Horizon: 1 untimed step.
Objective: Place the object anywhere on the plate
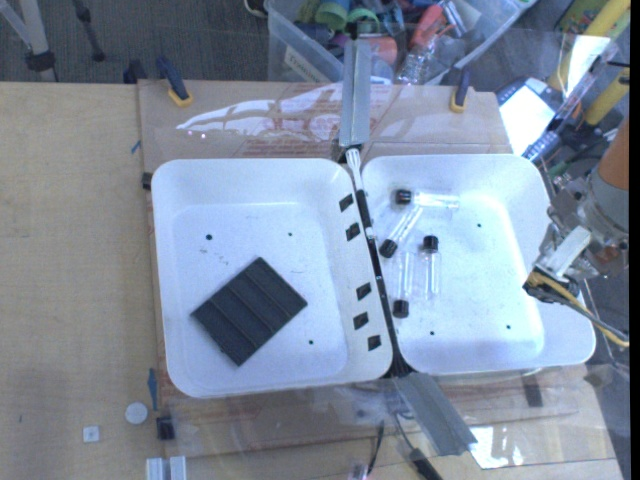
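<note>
A dark ribbed rectangular plate lies flat and turned at an angle in the left bin. Several clear vials with black caps lie in the right bin: one near the back, one slanted beside the divider, one in the middle and one nearer the front. My gripper hangs over the right rim of the right bin, well to the right of the vials. I see nothing held in it.
A divider with black clips separates the two bins. A clear tub of colourful toys stands behind the bench. Small loose bits lie on the wood at the front left.
</note>
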Tool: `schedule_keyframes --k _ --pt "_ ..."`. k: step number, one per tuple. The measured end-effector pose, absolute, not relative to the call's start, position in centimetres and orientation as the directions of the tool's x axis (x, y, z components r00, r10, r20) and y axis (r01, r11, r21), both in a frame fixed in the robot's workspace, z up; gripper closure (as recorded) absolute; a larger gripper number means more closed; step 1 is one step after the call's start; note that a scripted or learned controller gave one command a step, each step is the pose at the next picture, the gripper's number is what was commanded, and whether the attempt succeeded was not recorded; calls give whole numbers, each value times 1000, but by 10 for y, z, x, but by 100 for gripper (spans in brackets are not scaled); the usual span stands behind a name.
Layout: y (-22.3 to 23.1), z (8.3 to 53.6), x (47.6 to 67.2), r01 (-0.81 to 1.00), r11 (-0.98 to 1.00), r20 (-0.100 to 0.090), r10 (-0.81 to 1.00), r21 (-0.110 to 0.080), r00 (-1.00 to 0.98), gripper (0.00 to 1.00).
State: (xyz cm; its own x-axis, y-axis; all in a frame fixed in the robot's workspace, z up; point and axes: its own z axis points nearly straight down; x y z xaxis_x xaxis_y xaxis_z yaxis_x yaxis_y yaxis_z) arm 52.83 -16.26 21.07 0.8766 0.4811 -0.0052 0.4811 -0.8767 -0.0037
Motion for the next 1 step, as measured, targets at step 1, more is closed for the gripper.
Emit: schedule_keyframes --k 1 --pt "-131 268 580 891 -455 -1 891 1 455 100"
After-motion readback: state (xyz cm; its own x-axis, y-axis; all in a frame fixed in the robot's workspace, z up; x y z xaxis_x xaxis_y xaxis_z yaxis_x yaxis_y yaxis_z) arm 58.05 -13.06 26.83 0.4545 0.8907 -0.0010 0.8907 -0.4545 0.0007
